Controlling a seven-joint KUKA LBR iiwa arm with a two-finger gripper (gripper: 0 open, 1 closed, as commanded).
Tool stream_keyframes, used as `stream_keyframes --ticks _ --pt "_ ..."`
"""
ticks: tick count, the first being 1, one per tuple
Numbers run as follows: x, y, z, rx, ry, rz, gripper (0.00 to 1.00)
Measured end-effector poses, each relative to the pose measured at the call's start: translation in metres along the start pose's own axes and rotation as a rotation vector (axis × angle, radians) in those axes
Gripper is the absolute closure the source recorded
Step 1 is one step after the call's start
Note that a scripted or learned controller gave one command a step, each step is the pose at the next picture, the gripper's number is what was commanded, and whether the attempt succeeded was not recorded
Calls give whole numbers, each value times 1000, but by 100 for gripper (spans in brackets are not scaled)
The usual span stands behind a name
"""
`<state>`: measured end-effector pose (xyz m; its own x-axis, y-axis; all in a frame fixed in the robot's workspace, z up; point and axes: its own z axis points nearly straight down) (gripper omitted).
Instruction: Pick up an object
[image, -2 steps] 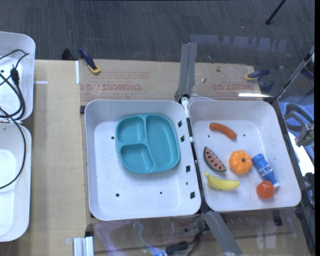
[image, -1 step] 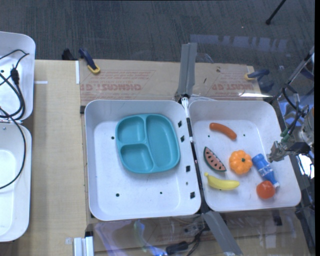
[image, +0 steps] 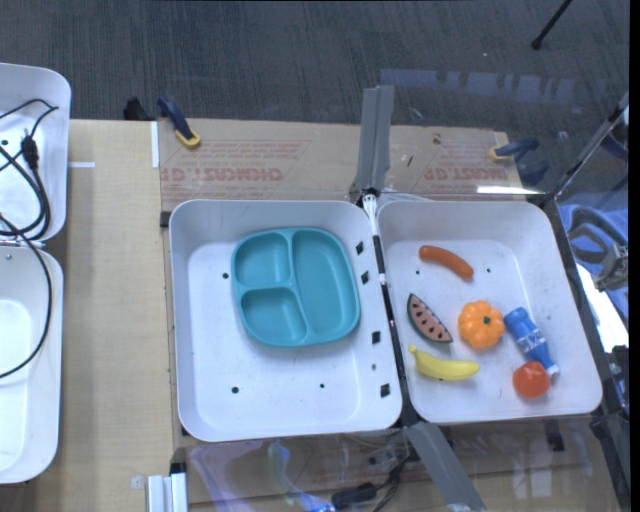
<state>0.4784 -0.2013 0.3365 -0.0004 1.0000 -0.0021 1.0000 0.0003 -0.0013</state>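
The right bin (image: 530, 218) holds several toy foods. A sausage (image: 446, 261) lies toward the back. A watermelon slice (image: 428, 320) sits left of an orange pumpkin (image: 481, 325). A banana (image: 444, 366) lies near the front. A blue tube (image: 528, 339) rests at the right, with a red tomato (image: 532, 380) just in front of it. All of them lie apart or barely touching on the bin floor.
The left bin (image: 200, 330) carries a teal divided plate (image: 296, 286). A grey divider post (image: 374, 140) rises behind the seam between the bins. Blue clamps (image: 176, 120) grip the cardboard at the back. White trays with black cables (image: 25, 160) stand at the far left.
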Motion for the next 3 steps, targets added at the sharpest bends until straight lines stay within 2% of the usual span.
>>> stream_keyframes --ticks 1,2,3 --pt "43 0 84 2 2 -3 100" --pt "4 0 -12 0 0 1 100" --pt "27 -1 94 2 2 1 100"
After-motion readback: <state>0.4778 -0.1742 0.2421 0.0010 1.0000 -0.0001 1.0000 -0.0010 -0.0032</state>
